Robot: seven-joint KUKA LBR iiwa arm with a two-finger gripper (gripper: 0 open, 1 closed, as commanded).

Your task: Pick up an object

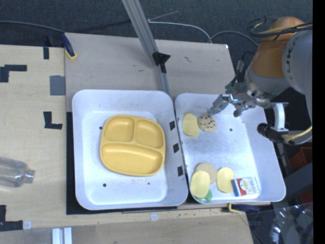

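step: reaching to grasp | gripper (215, 111) just beside cookie (206, 122), in right bin (254, 151) near its far-left corner | fingers: opening cannot be told, nothing visibly held | next: likely descend, centre over cookie, close

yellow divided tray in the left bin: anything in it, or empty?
Empty. The yellow three-compartment plastic tray lies flat in the left white bin; all three compartments show bare yellow.

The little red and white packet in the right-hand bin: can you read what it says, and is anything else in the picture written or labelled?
Small carton: red and white print, too blurred to read.
Robot arm: dark letters on its grey casing, cut off and unreadable.
No other legible text.
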